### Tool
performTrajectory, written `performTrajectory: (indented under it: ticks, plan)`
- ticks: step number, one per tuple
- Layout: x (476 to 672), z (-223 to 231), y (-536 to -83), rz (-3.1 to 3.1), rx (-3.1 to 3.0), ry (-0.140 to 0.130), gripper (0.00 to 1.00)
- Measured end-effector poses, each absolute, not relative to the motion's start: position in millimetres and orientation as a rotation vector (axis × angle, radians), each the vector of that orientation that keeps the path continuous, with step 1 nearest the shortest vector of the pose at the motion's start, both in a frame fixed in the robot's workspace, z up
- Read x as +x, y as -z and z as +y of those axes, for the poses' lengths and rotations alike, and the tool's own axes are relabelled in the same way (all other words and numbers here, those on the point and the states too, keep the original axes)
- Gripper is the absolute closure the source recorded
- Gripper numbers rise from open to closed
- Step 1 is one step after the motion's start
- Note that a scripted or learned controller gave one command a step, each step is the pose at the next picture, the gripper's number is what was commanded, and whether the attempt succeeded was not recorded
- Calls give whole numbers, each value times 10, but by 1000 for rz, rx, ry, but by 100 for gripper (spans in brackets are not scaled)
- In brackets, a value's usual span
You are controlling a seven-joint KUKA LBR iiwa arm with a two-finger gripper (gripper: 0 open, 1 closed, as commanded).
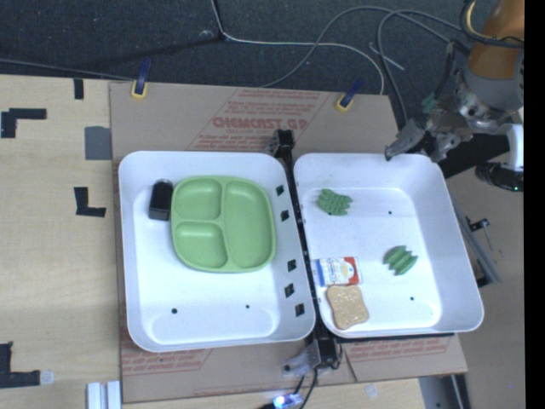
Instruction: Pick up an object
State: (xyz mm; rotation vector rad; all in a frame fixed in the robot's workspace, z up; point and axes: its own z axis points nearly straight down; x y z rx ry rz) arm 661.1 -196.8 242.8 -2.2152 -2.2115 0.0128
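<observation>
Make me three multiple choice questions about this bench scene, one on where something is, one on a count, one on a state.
1. Where does the green divided plate lie?
A. In the left bin
B. In the right bin
C. On the cardboard outside the bins

2. How many small green toy food pieces lie in the right bin?
A. One
B. Two
C. Four

3. Where is the gripper relative to the objects?
A. Clamped on the toast slice
B. Pressing on the plate
C. Above the right bin's far edge, touching no object

Answers:
1 A, the plate sits in the left bin beside a small black object.
2 B, one piece lies near the far side, another towards the right.
3 C, it is apart from the toast slice and the small carton.
</observation>
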Motion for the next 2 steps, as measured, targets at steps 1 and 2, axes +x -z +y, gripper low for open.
performTrajectory:
  ticks: [1, 2]
  plan:
    - [6636, -1963, -2511, -2223, -2219, -2, 0]
    - [6679, -1993, -1885, -2220, -2217, -7, 0]
